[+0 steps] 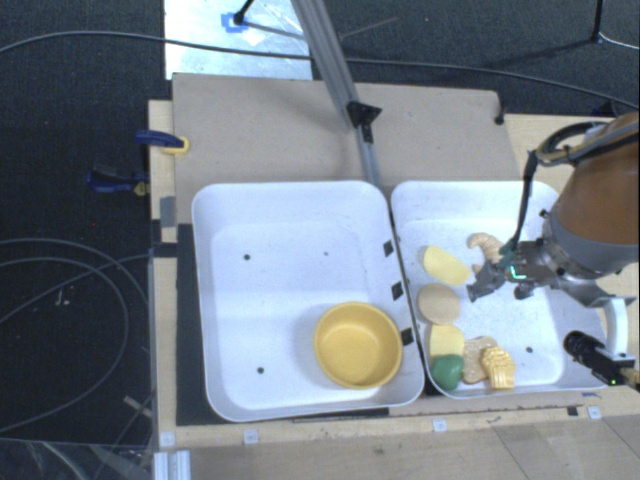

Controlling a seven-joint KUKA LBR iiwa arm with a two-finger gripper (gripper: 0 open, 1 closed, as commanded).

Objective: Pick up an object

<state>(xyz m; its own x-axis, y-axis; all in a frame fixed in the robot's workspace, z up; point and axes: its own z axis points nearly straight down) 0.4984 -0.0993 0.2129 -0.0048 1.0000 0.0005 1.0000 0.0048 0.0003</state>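
My gripper [487, 279] hangs low inside the right bin [455, 200], its dark fingers spread apart with nothing between them. A tan curved piece [483, 240] lies just behind it. To its left sit a pale yellow lemon-like item [446, 265] and a beige rounded item [439, 304]. Along the bin's near edge are a yellow block [446, 340], a green item [447, 371], a tan textured piece [477, 352] and a yellow textured piece [499, 368]. A yellow bowl [358, 344] stands in the left bin [270, 203].
The arm's grey body with the orange band [600, 203] covers the right bin's right side. A grey slanted pole [335, 63] crosses the bench behind the bins. Blue and yellow clamps [150, 148] grip the bench's left edge.
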